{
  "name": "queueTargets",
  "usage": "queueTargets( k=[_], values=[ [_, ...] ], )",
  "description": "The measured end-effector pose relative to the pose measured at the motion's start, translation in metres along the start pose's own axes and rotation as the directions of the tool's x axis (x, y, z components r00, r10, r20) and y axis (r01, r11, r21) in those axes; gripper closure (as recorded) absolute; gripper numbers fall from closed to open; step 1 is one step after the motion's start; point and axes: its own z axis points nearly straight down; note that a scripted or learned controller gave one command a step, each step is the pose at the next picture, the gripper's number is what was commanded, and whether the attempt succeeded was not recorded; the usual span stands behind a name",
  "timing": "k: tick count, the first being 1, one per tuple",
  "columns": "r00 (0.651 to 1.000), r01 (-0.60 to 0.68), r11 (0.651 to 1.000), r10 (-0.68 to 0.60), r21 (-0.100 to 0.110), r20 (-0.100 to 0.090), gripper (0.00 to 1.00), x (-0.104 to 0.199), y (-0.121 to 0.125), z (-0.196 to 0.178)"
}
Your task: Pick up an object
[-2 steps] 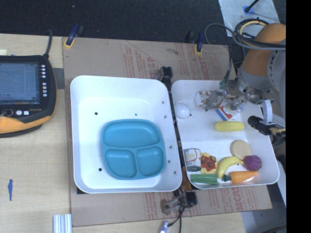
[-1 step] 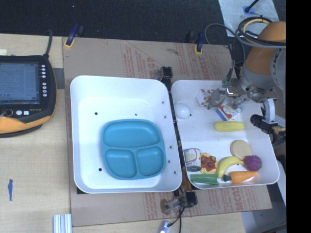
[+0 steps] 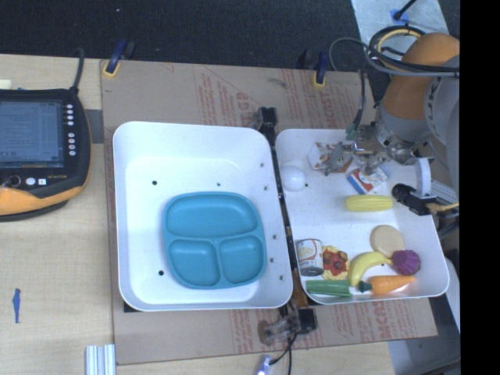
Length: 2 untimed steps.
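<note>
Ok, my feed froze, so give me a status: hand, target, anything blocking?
Hand low over right bin's far end, grip unclear. Nothing seen held. Nearest: small packet, yellow corn. Blue tray sits in left bin.

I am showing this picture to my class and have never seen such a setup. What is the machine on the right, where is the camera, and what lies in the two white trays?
The picture comes from one camera fixed above the bench, looking down at a slant. The grey and orange machine is a robot arm reaching in from the right. Its end effector hangs over the far part of the right bin; nothing can be seen held. That bin holds toy food: a corn cob, a banana, a carrot, a white ball. The left bin holds a blue divided plate. The screen device on the left looks like the arm's control pad.
</note>
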Motion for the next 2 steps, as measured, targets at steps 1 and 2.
queueTargets(
  k=[1,2],
  values=[
    [1.000,-0.001,1.000,0.001,-0.017,0.003,0.00,0.018,-0.038,-0.010],
    [1.000,0.008,1.000,-0.007,0.016,-0.010,0.00,0.000,-0.001,0.011]
  ],
)
